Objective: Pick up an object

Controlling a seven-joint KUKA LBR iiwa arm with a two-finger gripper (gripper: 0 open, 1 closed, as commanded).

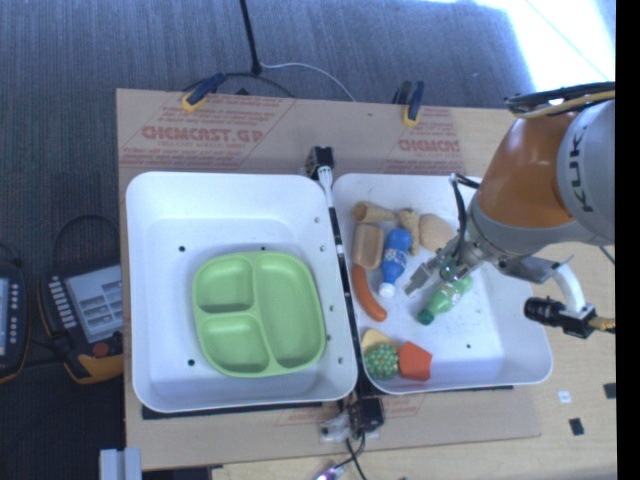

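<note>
A: What's the main risk as things stand?

B: Crowding, I'd say. The gripper (432,273) hangs low in the right bin (500,353), with the green bottle (443,299) just at its near side and the blue bottle (395,255) close on its left. If the fingers come down off-centre, they could nudge the green bottle so it rolls, or catch the blue one instead.

A: Are the fingers spread or pinching anything?

B: They look spread a little, two pale tips pointing left. Nothing sits between them that I can make out, so I wouldn't call it a hold.

A: Where exactly is the green bottle relative to them?

B: Lying tilted on the bin floor, its upper end touching or nearly touching the fingers, its cap end pointing near-left. The carrot (368,294) lies further left, by the bin wall. The green plate (260,311) sits well apart in the left bin (160,208).
</note>
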